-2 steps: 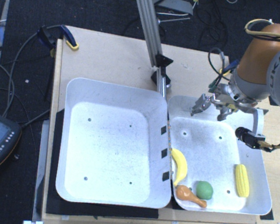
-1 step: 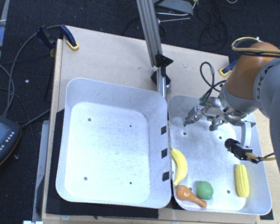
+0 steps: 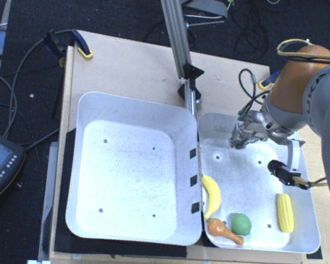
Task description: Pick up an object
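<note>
Nearest the camera, well short of the gripper (image 3: 239,138) and almost straight below it in the view, lies an orange drumstick (image 3: 224,229). It looks like a light, hard plastic toy. Its long axis runs across the bin (image 3: 302,244), with the fat end towards the view's left and the thin end towards the right. The narrow neck is probably the best place to grip it.

Just beside it, a little closer to the gripper, is a green ball (image 3: 240,223). It is round and probably smooth, so it may roll or squirt out. A pinch would need to go across its middle.

The banana (image 3: 211,193) is closer still, on the gripper's left in the view, against the bin's left wall. Its curved long axis runs near to far along that wall, and the wall leaves little room on that side. It looks stiff and light and is best taken across the mid-body.

The corn (image 3: 285,213) lies off to the gripper's right, apart from the rest. It points near to far with a slight tilt. Its bumpy surface should give grip, and there is room on all sides, so it seems the easiest pick.

Farthest back, the gripper hangs over bare bin floor and holds nothing visible. I cannot tell whether it is open or closed.
</note>
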